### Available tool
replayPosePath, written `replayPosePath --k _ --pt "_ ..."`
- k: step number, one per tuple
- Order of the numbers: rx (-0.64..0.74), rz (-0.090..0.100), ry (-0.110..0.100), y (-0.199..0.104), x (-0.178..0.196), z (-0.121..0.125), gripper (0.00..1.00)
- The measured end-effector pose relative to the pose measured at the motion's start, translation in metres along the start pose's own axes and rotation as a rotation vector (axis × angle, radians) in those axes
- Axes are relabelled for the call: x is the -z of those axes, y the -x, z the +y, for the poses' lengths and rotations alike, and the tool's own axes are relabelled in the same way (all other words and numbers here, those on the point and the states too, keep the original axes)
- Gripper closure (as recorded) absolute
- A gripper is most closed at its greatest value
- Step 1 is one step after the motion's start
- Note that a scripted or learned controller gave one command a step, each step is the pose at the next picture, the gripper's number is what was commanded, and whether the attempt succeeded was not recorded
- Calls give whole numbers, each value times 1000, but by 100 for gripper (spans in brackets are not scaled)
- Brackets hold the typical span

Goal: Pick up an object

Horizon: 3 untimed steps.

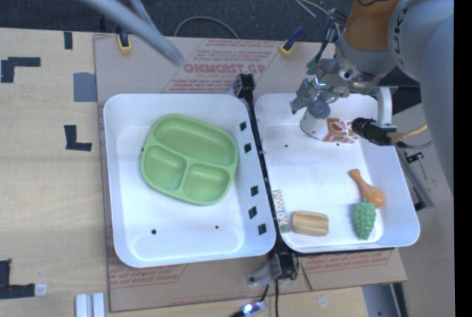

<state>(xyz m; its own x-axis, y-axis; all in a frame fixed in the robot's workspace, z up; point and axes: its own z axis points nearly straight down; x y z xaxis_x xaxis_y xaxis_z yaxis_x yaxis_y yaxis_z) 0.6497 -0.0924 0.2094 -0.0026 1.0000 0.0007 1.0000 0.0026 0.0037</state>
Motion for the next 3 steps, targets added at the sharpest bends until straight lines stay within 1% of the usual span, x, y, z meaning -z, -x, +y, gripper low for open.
replayPosePath --k 1,2,3 --pt "0 0 1 -6 62 2 100" --pt "4 0 -5 -64 63 0 100" --pt "3 0 -7 -125 46 -5 100"
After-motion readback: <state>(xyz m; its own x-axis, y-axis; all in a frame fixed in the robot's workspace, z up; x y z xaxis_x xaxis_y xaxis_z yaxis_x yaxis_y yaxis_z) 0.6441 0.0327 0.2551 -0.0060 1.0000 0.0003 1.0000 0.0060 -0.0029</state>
